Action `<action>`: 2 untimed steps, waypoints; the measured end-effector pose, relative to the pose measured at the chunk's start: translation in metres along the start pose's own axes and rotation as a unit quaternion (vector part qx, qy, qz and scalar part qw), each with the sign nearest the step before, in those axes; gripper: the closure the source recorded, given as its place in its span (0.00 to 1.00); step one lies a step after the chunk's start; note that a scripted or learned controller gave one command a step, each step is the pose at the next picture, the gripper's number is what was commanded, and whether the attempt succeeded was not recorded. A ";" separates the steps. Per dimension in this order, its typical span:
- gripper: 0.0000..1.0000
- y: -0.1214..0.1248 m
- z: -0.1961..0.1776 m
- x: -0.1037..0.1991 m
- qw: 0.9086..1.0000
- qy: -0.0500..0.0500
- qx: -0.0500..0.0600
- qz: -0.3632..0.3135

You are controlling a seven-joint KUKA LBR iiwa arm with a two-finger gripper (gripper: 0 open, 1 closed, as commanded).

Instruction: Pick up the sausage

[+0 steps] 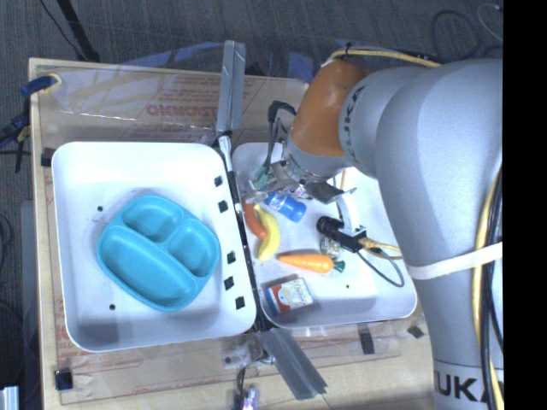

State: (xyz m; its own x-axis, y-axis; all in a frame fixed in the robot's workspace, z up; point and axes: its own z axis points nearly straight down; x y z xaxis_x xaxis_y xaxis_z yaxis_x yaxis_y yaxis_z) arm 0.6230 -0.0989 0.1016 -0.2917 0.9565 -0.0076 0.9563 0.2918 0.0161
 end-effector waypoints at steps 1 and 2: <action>1.00 -0.008 0.000 0.000 1.000 -0.001 -0.001 -0.006; 1.00 -0.030 0.007 -0.027 1.000 0.003 0.007 0.018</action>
